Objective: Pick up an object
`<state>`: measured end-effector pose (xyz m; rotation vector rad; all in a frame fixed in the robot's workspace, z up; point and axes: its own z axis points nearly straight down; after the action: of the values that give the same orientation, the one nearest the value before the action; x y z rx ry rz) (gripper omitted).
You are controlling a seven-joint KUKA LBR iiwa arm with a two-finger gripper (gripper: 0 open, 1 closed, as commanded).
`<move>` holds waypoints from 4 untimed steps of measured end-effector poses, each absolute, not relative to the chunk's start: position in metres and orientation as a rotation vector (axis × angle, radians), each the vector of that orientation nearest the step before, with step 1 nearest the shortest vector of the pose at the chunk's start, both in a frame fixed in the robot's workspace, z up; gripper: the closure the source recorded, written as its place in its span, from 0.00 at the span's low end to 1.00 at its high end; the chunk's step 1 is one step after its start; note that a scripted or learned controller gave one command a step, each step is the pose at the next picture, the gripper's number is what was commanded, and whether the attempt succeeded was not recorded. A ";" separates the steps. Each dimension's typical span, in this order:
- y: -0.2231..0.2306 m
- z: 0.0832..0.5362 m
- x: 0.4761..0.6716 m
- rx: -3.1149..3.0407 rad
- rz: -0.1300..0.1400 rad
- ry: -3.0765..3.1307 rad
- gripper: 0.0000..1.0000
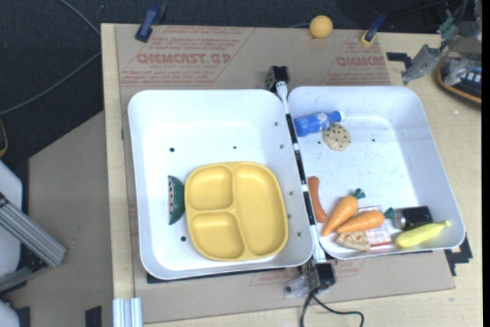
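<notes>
1. Yellow plastic fills much of the left bin (153, 119): a three-compartment tray (233, 209) lies flat at its near side, with a watermelon slice toy (175, 199) tucked against the tray's left edge. Both look like poor first picks; the tray is broad and the slice sits tight beside it.
2. Just past the divider, the right bin (417, 134) holds better candidates. A blue bottle (315, 122) lies on its side near the far left corner, and a speckled cookie (336, 137) rests just beside it.
3. At the near side, a red sausage (314, 197), two carrots (351, 215), a flat packet (367, 239), a black block (414, 217) and a yellow banana (421, 233) crowd together, several touching.
4. My judgement: go for the bottle or cookie, since they stand apart from the clutter, and close across the bottle's narrow width.
5. I cannot tell the claw's state, wide or narrow.
</notes>
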<state>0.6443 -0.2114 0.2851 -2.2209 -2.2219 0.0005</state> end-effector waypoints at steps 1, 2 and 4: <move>-0.123 0.189 0.624 -2.218 0.000 -2.222 0.00; -0.116 0.090 0.634 -2.216 0.006 -2.218 0.00; -0.148 0.084 0.558 -2.223 0.003 -2.218 0.00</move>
<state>0.5576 -0.1481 0.0844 -2.2228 -2.2181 0.0031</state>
